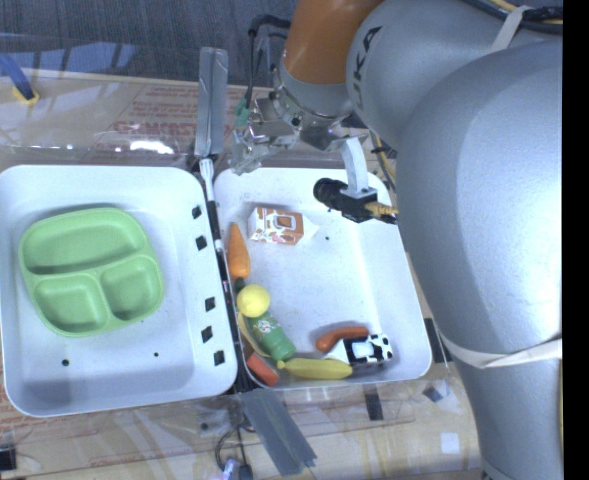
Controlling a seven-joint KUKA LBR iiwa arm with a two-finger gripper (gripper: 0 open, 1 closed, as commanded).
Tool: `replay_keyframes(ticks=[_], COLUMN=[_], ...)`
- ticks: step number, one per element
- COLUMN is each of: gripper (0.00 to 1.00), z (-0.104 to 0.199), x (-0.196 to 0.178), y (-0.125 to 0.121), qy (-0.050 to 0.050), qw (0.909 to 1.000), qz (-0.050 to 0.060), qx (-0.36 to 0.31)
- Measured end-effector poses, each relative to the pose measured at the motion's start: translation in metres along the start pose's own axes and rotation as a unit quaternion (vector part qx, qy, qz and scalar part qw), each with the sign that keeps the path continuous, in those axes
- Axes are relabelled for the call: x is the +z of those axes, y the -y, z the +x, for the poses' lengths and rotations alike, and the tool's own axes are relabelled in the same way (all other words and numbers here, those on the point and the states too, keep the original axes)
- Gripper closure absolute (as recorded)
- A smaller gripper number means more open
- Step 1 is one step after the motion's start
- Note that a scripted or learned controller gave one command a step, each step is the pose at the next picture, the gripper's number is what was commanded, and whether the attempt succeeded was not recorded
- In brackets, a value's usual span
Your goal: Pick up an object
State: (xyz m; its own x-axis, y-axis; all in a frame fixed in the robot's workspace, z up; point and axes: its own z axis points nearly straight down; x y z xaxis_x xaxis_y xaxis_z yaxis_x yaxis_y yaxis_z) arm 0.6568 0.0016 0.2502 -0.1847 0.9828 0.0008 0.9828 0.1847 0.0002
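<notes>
2 white bins are seen side by side on the bench. A green divided tray (92, 270) is seated in the left bin (14, 368). In the right bin (374, 268), a small printed packet (277, 225) lies near the far wall; an orange carrot (238, 251), a yellow ball (253, 301), a green item (274, 344), a banana (317, 368), a red sausage-shaped piece (341, 337) and a black-and-white block (369, 350) are gathered along the left wall and near corner. A red item (261, 370) is partly hidden at the near-left corner. The gripper (252, 138) is located over the right bin's far-left corner, apart from every object. Whether its jaws are spread or closed cannot be told; the mechanism is cluttered and blurred. Much of the arm is cut off at the frame's right.
</notes>
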Motion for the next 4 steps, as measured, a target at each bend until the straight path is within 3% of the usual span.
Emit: replay_keyframes(ticks=[1,2,3,4], gripper=[1.0,0.0,0.0,0.0], z=[0.08,0.079,-0.006,-0.105], x=[-0.012,-0.012,0.002,0.075], y=[0.046,0.046,0.046,0.062], qy=[0.0,0.0,0.001,0.0], qw=[0.9998,0.9998,0.9965,0.9811], qz=[0.002,0.002,0.002,0.003], qx=[0.02,0.021,0.084,0.194])
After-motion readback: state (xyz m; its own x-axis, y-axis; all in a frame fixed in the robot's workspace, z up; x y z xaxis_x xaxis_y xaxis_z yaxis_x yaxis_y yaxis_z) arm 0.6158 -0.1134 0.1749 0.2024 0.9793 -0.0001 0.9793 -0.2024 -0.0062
